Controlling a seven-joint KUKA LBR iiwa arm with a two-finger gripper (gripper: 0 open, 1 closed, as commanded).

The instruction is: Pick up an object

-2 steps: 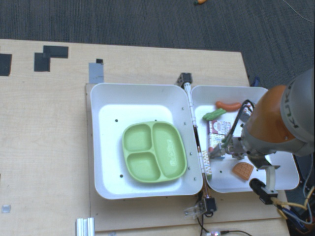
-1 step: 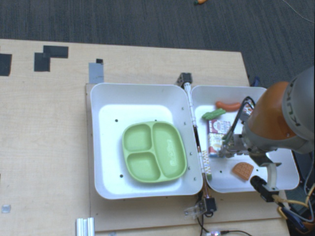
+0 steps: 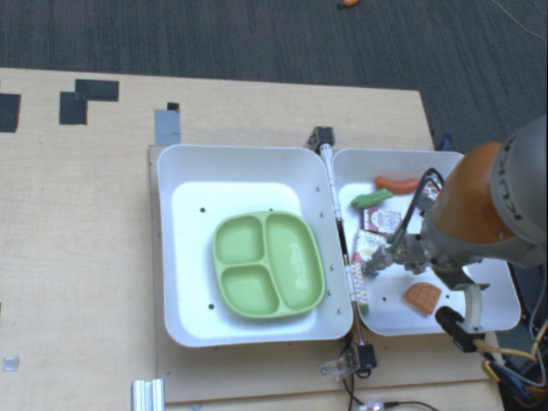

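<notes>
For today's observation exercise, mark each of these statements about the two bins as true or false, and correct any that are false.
1. The green divided plate lies in the left bin. True.
2. The plate has three compartments. True.
3. The orange carrot-like item lies in the left bin. False: it lies in the right bin, near its far edge.
4. The arm's orange band hangs over the left bin. False: it is over the right bin.
5. A brown biscuit-like piece lies in the right bin. True.
</notes>
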